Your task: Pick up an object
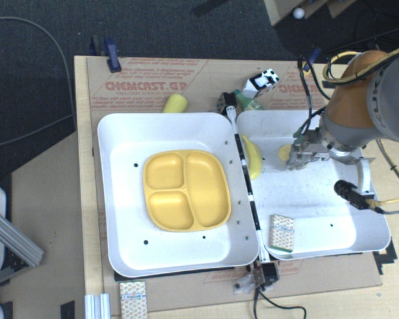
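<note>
Reaching in from the right, the arm (369,102) hangs over the far part of the right bin (332,234), its gripper (302,153) low near the bin floor. How far the gripper stands open cannot be told from this slant, and no object can be made out in its hold.

2 white bins sit side by side on the bench (186,78). The left bin (120,198) holds 1 yellow tray (186,190) with 3 compartments, lying flat near the middle. The right bin holds 3 loose things: 1 yellow curved piece (253,159) against the left wall, 1 small yellow object (284,153) just beside the gripper, and 1 small patterned packet (282,232) near the front left corner.

Outside the bins, 1 yellow object (175,103) lies on the bench behind the left bin, 1 black-and-white item (263,81) stands behind the gap between the bins, and 1 more patterned packet (133,299) rests at the front edge.
</note>
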Motion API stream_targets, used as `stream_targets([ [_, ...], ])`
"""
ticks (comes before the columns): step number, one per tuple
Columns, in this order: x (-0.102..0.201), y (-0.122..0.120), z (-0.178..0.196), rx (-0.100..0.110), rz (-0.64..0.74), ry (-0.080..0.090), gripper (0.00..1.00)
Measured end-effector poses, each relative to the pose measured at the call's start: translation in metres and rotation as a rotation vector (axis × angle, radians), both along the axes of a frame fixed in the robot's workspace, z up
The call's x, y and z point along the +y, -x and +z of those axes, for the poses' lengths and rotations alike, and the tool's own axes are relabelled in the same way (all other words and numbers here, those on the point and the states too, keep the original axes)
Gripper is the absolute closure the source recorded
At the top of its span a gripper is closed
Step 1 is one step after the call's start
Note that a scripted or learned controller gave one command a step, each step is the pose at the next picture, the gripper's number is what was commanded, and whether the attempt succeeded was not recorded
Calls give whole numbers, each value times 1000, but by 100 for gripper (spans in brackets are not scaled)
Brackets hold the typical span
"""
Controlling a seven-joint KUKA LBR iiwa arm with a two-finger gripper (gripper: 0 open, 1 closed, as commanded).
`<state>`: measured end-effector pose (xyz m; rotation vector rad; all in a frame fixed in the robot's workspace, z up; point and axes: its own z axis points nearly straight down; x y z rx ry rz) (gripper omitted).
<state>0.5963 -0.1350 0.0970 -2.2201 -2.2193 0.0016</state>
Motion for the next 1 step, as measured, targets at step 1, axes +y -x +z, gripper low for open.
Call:
stream_targets([
  [1,0,0,0,0,0,0,0],
])
